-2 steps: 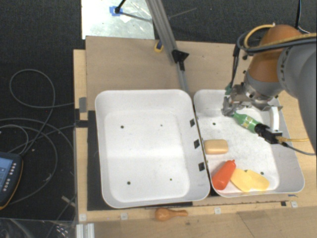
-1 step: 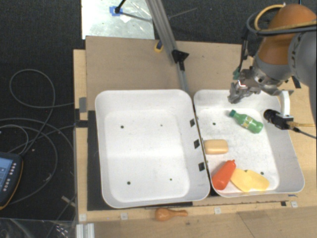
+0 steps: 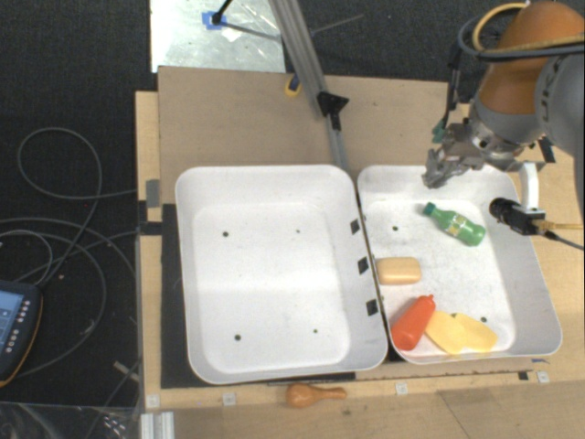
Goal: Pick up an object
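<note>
The arm (image 3: 535,71) reaches in from the right, its orange band above the wrist, and the end effector (image 3: 441,170) hangs over the far edge of the right bin (image 3: 539,286). Its dark fingers point down toward the bin's far left corner; nothing shows between them, and how far apart they stand cannot be told from this slant.

The right bin holds 4 things. A green bottle (image 3: 454,224) lies on its side in the far half, cap toward the left, just beside and below the end effector but apart from it. A tan block (image 3: 398,271) lies near the bin's left wall, about midway along it. A red piece (image 3: 412,322) lies tilted in the near left corner, and a yellow piece (image 3: 460,332) lies just to its right, touching it or nearly so.

The left bin (image 3: 196,273) sits against the right one, joined along the middle edge by small black clips. A tan, pear-shaped thing (image 3: 313,393) lies on the bench (image 3: 238,122) in front of the bins, outside both. A metal pole (image 3: 306,58) slants up from the far edge between the bins. Cables (image 3: 55,236) and a handheld screen (image 3: 16,323) lie on the dark floor to the left.
</note>
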`<state>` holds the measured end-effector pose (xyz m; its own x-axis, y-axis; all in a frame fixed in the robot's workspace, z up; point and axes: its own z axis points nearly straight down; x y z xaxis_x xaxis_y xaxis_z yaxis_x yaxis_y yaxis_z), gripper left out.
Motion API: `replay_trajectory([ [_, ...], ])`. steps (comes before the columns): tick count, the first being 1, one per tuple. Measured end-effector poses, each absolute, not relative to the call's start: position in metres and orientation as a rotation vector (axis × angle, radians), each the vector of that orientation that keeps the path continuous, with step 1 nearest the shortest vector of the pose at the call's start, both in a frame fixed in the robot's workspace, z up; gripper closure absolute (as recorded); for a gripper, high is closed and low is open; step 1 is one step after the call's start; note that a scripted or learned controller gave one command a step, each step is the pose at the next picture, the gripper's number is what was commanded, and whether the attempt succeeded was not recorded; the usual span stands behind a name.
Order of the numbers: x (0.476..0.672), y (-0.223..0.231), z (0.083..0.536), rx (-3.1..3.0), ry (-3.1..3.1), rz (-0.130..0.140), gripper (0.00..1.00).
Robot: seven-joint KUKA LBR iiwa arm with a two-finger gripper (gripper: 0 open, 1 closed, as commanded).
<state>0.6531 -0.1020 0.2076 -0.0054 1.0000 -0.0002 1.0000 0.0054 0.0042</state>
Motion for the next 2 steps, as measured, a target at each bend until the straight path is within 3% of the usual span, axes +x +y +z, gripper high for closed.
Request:
replay_trajectory([
  [2, 0.665, 0.007, 0.222, 2.209, 2.232, 0.006, 1.00],
])
